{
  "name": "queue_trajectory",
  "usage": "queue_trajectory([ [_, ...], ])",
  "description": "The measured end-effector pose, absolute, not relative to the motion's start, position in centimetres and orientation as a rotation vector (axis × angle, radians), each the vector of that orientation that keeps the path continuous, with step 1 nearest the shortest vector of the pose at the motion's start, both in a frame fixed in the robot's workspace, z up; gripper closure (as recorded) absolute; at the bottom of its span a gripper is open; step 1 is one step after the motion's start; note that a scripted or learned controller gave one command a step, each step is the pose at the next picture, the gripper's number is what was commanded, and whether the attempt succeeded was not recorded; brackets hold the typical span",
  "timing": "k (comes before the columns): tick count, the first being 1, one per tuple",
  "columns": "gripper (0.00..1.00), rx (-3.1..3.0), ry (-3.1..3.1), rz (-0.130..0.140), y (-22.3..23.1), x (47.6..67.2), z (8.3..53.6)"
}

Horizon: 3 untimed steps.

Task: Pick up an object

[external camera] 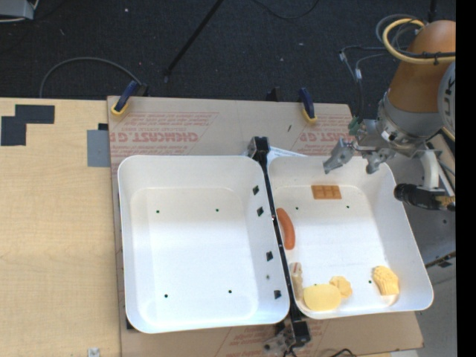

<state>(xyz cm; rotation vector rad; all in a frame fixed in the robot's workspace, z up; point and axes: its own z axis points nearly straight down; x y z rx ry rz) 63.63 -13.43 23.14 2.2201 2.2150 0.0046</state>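
1. Over right bin's [416, 262] far rim: gripper [355, 157] hovering, fingers spread, gripping nothing.
2. Lying in bin, untouched: waffle [326, 193], sausage [286, 229], corn [385, 280].
3. Pick not yet begun; everything remaining.

Bright, even overhead light washed the two shallow white plastic bins [190, 314] nearly featureless, with soft faint shadows along their walls. The dark carpeted floor [223, 43] looked grainy; focus was slightly soft throughout.
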Motion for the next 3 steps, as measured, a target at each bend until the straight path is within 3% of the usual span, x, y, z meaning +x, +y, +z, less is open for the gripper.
queue_trajectory([
  [1,0.0,2.226,2.226,-0.008,-12.0,64.2,14.1],
  [2,1.0,2.223,2.22,-0.001,-12.2,64.4,15.6],
  [3,0.0,2.223,2.22,-0.001,-12.2,64.3,15.5],
])
